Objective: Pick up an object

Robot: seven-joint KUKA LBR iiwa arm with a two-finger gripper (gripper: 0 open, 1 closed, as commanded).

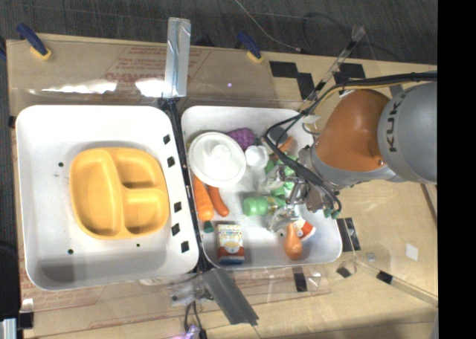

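Observation:
The right bin (327, 252) holds several small items: a white bowl (217, 157), a purple piece (242, 137), a white round piece (256, 156), a green toy (255, 205), two orange carrot-like sticks (209, 200), a small printed box (230, 243) and an orange-and-white toy (295, 241). My gripper (286, 198) reaches down into the right part of this bin, just right of the green toy and above the orange-and-white toy. Cables and the wrist hide its fingers.
The left bin (44, 129) holds a yellow divided tray (120, 190). A metal clamp (178, 55) stands at the back between the bins, another (223, 296) at the front. The arm's orange band (355, 133) overhangs the right bin's right wall.

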